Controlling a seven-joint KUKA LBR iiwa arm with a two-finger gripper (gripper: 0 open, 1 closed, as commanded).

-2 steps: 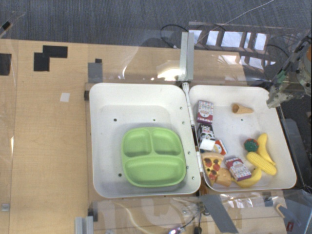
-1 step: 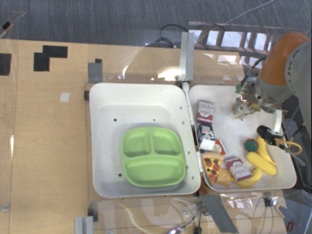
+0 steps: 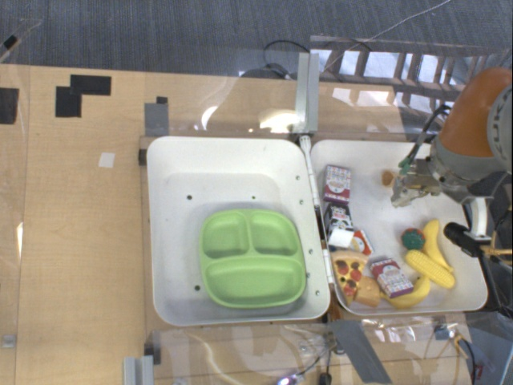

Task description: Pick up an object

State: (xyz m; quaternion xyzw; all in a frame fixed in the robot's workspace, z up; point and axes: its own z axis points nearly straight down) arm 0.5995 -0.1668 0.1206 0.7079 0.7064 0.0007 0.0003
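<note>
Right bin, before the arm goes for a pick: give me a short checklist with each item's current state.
1. Gripper is over the right bin, above bare floor near its far side: ok.
2. Nothing is seen between the fingers: ok, though whether they are open: cannot tell.
3. Target is isolated enough: not ok for the near cluster, where the banana, corn cob, pizza slice and small carton lie crowded together.
4. Upper carton by the divider has bare floor on its right: ok.
5. Small brown item sits just left of the gripper: possible contact, cannot tell.
6. Left bin holds the green divided plate, away from the arm: ok.
</note>
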